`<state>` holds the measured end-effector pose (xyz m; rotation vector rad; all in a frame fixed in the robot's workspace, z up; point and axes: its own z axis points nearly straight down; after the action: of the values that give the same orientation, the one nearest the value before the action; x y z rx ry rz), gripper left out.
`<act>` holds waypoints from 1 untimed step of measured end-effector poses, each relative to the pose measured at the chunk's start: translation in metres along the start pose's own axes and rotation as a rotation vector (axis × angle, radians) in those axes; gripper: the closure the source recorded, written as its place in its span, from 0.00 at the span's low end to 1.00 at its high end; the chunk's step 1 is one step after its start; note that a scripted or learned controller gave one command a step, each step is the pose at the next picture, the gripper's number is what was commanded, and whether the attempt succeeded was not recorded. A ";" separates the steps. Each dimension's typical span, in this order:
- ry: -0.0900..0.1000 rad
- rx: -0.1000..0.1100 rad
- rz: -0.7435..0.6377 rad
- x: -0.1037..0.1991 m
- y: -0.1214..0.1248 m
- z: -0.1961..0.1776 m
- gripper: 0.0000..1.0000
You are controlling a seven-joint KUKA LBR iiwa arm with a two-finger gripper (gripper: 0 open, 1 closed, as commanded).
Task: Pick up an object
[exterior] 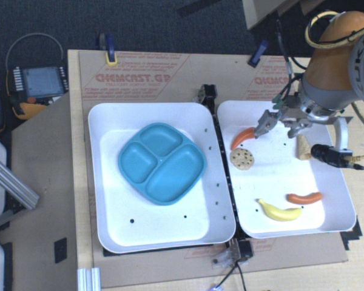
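Note:
In the right bin (333, 223), an orange carrot-like piece (242, 137) lies at the upper left, with a round speckled cookie (241, 158) just below it. Near the front edge are a yellow banana (279, 211) and a reddish sausage (304, 197). A beige chunk (303, 147) rests at the right side. My gripper (280, 128) hangs over the bin's upper part, open, its fingers spread with nothing between them. Its left fingertip (262, 127) sits just right of the carrot piece's upper end.
The left bin (109, 223) holds a blue divided plate (162, 162). A black clamp (207, 93) stands at the top between the bins. The arm's grey wrist and orange band (337, 47) hang over the right bin's far corner, trailing a black cable (330, 154).

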<state>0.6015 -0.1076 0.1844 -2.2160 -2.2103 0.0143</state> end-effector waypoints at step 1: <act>-0.001 -0.013 -0.003 0.000 0.003 -0.007 0.00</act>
<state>0.6046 -0.1074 0.1913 -2.2205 -2.2204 0.0014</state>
